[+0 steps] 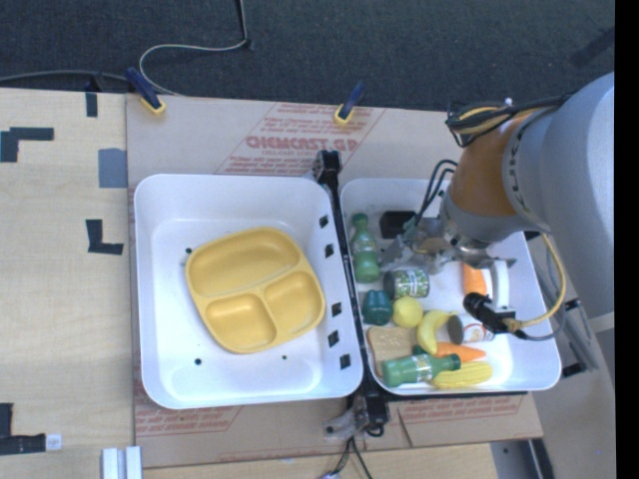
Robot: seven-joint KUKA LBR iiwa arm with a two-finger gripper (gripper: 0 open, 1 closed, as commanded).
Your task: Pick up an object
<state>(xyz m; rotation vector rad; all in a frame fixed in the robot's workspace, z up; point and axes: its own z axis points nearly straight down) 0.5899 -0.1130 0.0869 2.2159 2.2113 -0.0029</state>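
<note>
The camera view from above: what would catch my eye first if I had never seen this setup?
Probably the yellow divided plate, lying alone in the left bin. Next, the right bin, crowded with toy food: a banana, a corn cob, a lemon and green bottles packed close together. Over that clutter hangs the grey arm with its orange band, its claw low among the items.

The right bin [544, 372] is crowded — bottles, fruit and the arm [509, 183] block it; the left bin [160, 297] holds 1 yellow tray [255, 287], margins open.
</note>
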